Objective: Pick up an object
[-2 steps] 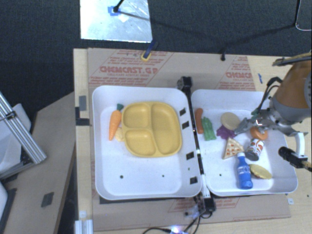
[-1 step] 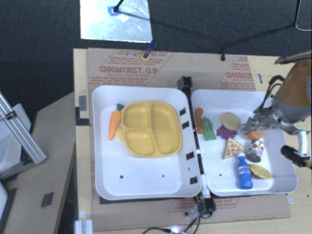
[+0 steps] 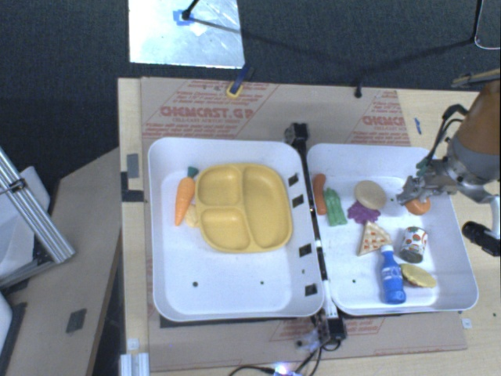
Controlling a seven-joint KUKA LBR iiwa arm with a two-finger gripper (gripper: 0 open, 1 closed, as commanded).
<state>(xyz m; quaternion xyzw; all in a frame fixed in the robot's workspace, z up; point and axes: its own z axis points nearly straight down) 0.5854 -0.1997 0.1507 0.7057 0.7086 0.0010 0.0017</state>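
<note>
Nearest the camera, my right bin (image 3: 446, 300) holds a blue bottle (image 3: 391, 274) and other small toys. Left bin (image 3: 168, 288) holds a yellow plate (image 3: 239, 207) and a carrot (image 3: 183, 198). My gripper (image 3: 413, 193) is low over an orange piece (image 3: 419, 206) by the right wall; its grip I cannot tell.

Wooden bench (image 3: 109, 210) under printed cardboard (image 3: 207, 108) bearing two white bins (image 3: 235, 308).
</note>
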